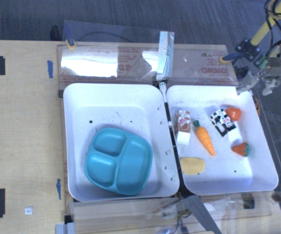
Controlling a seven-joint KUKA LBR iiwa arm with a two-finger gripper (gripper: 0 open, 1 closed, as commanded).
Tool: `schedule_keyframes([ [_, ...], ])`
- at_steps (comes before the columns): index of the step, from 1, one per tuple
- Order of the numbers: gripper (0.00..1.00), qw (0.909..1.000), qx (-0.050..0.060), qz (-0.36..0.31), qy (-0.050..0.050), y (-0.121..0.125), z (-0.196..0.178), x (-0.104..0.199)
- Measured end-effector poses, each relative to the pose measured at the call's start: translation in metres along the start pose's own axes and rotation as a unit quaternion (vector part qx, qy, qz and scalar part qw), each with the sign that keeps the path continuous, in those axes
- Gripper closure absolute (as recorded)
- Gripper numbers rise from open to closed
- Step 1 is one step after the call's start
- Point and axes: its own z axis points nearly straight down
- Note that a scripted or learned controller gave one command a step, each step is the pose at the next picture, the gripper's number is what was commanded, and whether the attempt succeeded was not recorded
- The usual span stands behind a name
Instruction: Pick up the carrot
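The carrot (205, 138) is orange with a green top, lying slantwise in the right bin (265, 177); the gripper (257, 79) state can't be told.

orange carrot (205, 138) w/ green top, teal tray (119, 161), white bins (77, 101), blk-white patterned box (222, 121).

The grey two-finger tool (251, 82) hangs at the upper right, cables trailing above it, nothing visibly between its fingers.

A blue divided plate (119, 162) lies in the left bin (77, 111).
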Motion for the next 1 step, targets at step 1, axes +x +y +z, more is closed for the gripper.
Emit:
schedule_keyframes([
  [1,0.00,1.0000,-0.002,0.006,0.000,-0.0625,0.1561,0.0344],
])
